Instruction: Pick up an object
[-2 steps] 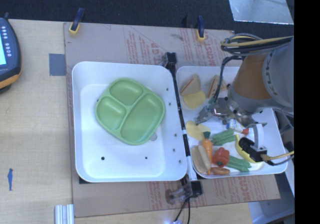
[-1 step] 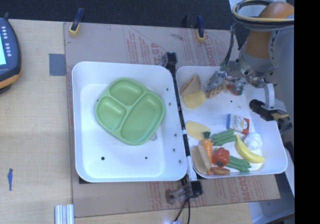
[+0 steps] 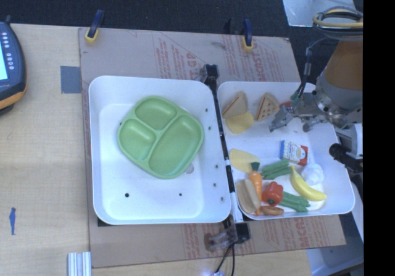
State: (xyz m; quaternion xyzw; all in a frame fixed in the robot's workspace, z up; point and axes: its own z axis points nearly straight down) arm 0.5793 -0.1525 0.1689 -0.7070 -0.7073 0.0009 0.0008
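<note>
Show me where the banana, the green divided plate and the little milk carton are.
banana (image 3: 307,186), camera view, middle of its yellow curve.
green divided plate (image 3: 162,137), camera view, ridge between compartments.
milk carton (image 3: 294,152), camera view, centre of its front face.

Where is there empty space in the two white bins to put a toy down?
The left bin has bare floor in front of the green plate and along its left wall. In the right bin, the best bare patch lies between the yellow wedge and the small carton. Its front is crowded: banana, carrot, tomato. The gripper hovers over the back.
</note>
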